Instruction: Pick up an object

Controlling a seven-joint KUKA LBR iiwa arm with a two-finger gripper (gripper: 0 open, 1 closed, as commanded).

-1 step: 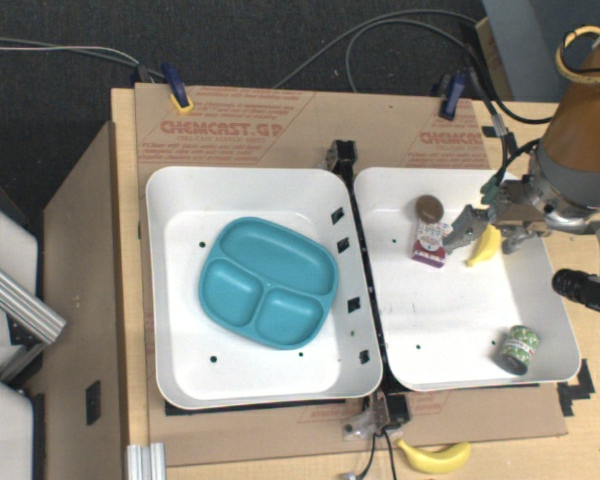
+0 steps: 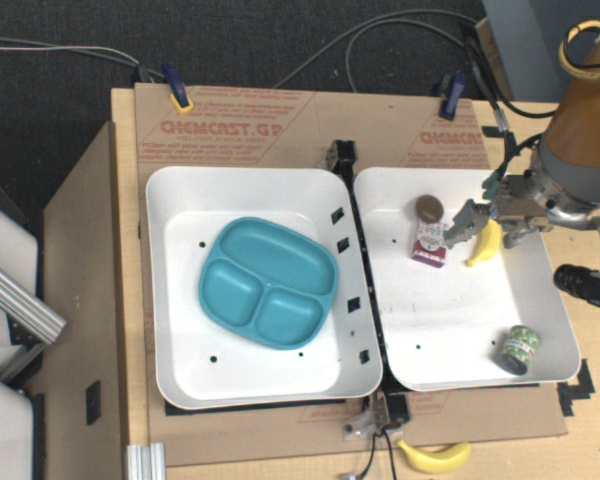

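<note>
The grasp is judged under way: a yellow banana [image 2: 483, 245] is seen clamped within the end effector [image 2: 487, 230] over the right bin [image 2: 550, 298], so a steady lift is called for next.

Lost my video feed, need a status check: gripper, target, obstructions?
Gripper over right bin, at the yellow banana. Grasp unconfirmed. Small packet and brown round object close alongside.
</note>
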